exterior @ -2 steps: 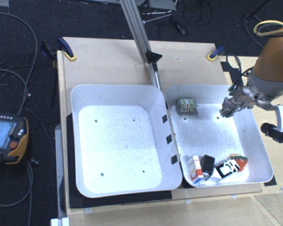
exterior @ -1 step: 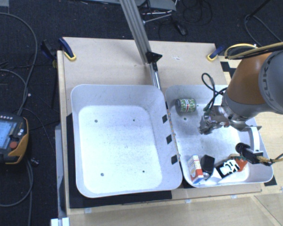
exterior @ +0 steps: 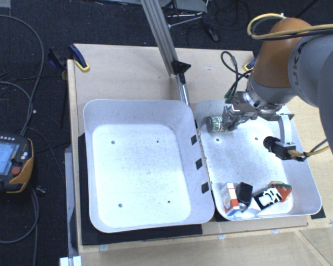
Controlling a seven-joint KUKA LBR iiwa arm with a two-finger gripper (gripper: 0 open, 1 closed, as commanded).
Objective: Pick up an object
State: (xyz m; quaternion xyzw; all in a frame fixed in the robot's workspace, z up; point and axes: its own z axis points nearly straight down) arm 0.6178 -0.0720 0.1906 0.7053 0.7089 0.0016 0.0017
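- Far to the left, on the dark floor, lies a hand controller (exterior: 8,162) with a lit screen and an orange edge; any words on it are too small to read.
- Next comes the left bin (exterior: 100,115); it is white with tiny dark specks on its floor.
- The right bin (exterior: 299,176) sits just beside it, and the two rims touch in the middle.
- Near the top left corner of the right bin lies a small green can (exterior: 215,123); it is on its side, and its long way runs left to right.
- The gripper (exterior: 231,119) is just to the right of the can, touching it or almost touching it; the can sits a little left of the fingertips — so I think the next move needs a small shift left to get around it.
- I cannot tell if the gripper has the can or not; that spot is too dark and blurry.
- The can's label cannot be read.
- At the bottom of the right bin sit a red and white carton (exterior: 230,198), a black block (exterior: 244,192), and a black and white thing (exterior: 270,197) with an orange end — their writing is too small to read.
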